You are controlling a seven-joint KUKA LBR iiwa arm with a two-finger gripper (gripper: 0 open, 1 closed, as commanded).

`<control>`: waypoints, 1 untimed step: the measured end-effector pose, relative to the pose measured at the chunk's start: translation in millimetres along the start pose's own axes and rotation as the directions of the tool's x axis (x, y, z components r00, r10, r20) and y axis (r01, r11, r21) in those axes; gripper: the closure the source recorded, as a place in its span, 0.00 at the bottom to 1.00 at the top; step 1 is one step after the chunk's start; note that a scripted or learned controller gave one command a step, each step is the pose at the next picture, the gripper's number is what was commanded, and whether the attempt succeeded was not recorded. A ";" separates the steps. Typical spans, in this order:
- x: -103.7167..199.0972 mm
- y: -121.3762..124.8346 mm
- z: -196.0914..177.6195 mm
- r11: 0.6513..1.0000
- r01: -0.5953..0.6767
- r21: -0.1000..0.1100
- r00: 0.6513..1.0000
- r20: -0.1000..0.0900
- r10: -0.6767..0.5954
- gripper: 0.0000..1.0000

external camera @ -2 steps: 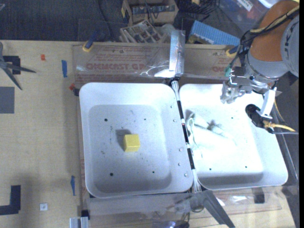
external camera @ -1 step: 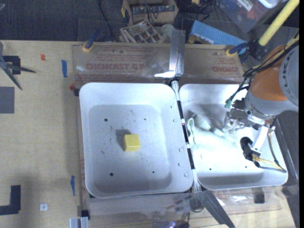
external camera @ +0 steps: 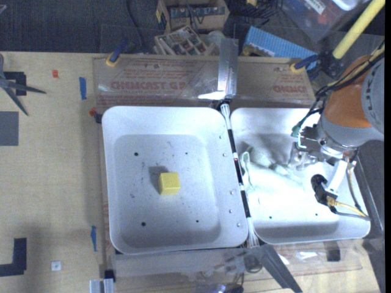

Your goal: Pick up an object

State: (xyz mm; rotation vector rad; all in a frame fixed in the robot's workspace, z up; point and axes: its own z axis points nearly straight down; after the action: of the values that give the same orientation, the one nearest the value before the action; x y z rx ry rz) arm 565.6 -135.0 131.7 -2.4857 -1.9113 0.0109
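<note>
A small yellow block point(external camera: 170, 183) lies near the middle of the left bin point(external camera: 122, 127). In the right bin point(external camera: 293, 221) a pale rounded object point(external camera: 264, 158) rests near the upper left, with a thin pale-green piece point(external camera: 245, 163) beside the dividing wall. My gripper point(external camera: 299, 161) hangs low over the right bin, just right of the pale object, with a small whitish bit point(external camera: 283, 169) close beneath it. Blur and the wrist housing hide how the gripper stands against these pieces.
The arm's orange band point(external camera: 347, 106) and grey wrist cover the right bin's upper right corner. A black cable with a yellow tip point(external camera: 325, 194) dangles over that bin's right side. The bins' rims meet along a central ridge point(external camera: 235, 163). A clear taped sheet point(external camera: 201, 81) lies behind the bins.
</note>
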 end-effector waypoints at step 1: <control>-2.1 0.8 -6.8 1.000 -0.003 0.001 1.000 0.002 0.003 1.00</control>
State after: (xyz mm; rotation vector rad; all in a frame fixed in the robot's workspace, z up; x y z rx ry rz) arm 565.9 -137.2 138.5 -2.4886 -1.9074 0.0140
